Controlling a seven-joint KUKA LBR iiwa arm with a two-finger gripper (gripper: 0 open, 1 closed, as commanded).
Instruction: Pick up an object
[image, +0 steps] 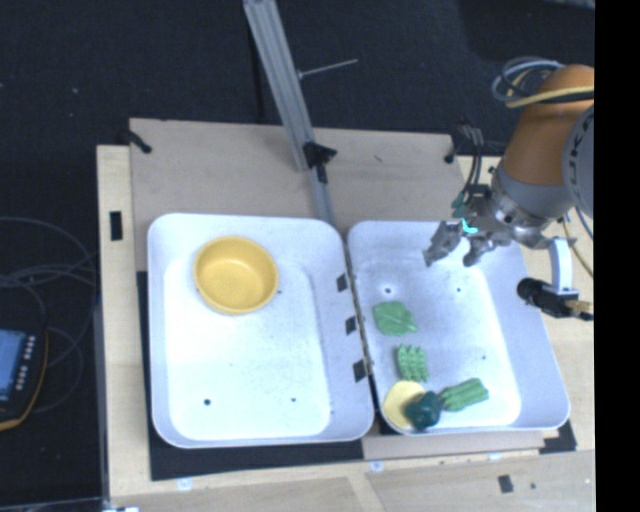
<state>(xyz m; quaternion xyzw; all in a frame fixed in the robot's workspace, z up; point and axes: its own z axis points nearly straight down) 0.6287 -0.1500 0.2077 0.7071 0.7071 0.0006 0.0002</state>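
Note:
The right bin (500, 300) holds several small objects. A pale green flat piece (394, 318) lies near its left wall. Below it sits a green ridged block (411, 361). At the front are a yellow round piece (401, 400), a dark teal ball (425, 410) resting on it, and a green oblong piece (464, 393). My gripper (456, 246) hangs over the far part of the right bin, well above and behind these objects. Its two fingers stand apart, with nothing between them.
A yellow bowl (236, 274) sits in the far left part of the left bin (250, 390). A grey metal pole (290, 100) slants up from the back between the bins. A black fitting (545, 293) sticks out at the right bin's right rim.

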